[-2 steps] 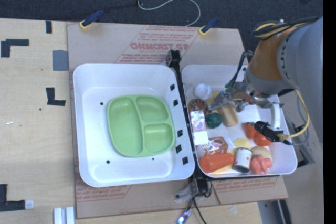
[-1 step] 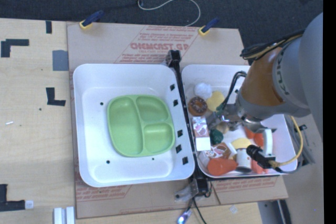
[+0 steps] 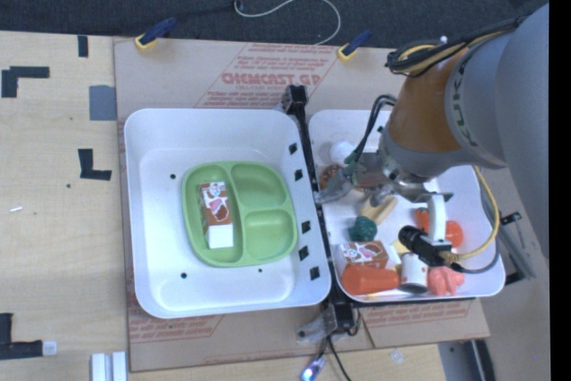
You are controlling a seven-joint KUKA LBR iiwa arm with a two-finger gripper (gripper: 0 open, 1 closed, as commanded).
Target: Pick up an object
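Two bins here, and the arm's gripper dips low into the crowded right bin, presumably hunting a pick among the green lump and orange pieces — grip state I cannot tell

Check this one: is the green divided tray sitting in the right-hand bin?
No, the green divided tray lies in the left bin, with a small packet in its left compartment.
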